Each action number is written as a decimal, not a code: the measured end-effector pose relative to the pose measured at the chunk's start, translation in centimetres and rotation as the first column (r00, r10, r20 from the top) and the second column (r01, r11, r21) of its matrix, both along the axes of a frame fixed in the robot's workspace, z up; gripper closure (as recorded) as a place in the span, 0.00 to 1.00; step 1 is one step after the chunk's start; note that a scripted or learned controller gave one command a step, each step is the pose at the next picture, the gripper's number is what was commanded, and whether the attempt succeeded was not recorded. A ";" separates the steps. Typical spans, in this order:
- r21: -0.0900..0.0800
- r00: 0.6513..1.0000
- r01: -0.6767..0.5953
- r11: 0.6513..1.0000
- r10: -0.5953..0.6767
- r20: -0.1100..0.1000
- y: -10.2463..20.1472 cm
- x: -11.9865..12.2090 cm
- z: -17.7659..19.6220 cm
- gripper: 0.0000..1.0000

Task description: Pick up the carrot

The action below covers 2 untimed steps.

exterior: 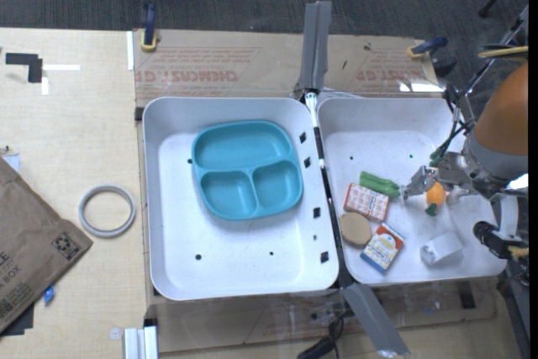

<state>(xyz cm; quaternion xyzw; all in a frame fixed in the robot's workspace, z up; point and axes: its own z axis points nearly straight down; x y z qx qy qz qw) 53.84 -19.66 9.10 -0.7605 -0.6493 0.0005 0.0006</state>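
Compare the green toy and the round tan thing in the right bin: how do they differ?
The green toy is long, narrow and bright green; the round tan thing is a flat brownish disc. The green toy lies above the patterned box, the disc below it. Both rest on the right bin floor.

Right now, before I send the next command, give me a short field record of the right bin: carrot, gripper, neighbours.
carrot: orange, green end, in right bin, toward its right side
gripper: beside the carrot, at its left; grip state cannot be told
arm: enters from the right, orange band
near carrot: green piece, patterned card, white cup
also in bin: tan disc, small box
left bin: blue divided plate
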 end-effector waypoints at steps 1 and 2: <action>0.000 1.000 0.003 1.000 -0.003 -0.001 -0.1 0.0 0.8 1.00; -0.001 0.968 -0.250 0.968 0.250 0.001 2.6 0.3 8.7 1.00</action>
